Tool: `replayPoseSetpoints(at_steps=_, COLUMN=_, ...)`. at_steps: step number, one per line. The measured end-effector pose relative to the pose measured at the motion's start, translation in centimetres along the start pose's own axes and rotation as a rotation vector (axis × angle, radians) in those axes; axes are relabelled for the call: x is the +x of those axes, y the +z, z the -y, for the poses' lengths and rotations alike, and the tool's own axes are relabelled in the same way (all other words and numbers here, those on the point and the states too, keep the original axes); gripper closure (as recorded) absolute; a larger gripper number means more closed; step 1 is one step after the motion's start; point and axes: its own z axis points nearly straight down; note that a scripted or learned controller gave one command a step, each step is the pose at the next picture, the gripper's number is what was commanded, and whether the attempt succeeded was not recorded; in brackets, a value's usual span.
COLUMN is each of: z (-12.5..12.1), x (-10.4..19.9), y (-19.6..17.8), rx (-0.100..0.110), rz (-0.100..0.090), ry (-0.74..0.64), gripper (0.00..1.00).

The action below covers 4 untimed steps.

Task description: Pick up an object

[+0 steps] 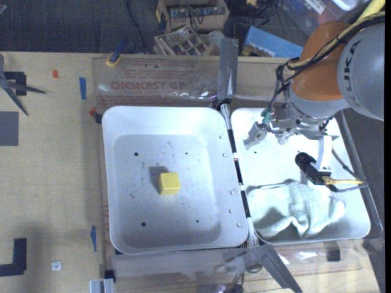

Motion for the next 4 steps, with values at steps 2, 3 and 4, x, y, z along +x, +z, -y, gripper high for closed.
replayPoseSetpoints(at_steps=2, z=-5.6, x=-4.6, y=0.0, rx=0.0, rz=0.001, ry=0.432, gripper=1.0)
replayPoseSetpoints(at_steps=3, z=-4.7, x=-7.9, y=6.2, rx=0.006, rz=0.001, ry=1.088, gripper=1.0)
replayPoseSetpoints(at_steps=4, z=-5.0, x=-2.6, y=0.0, rx=0.002, rz=0.0, ry=1.172, gripper=1.0)
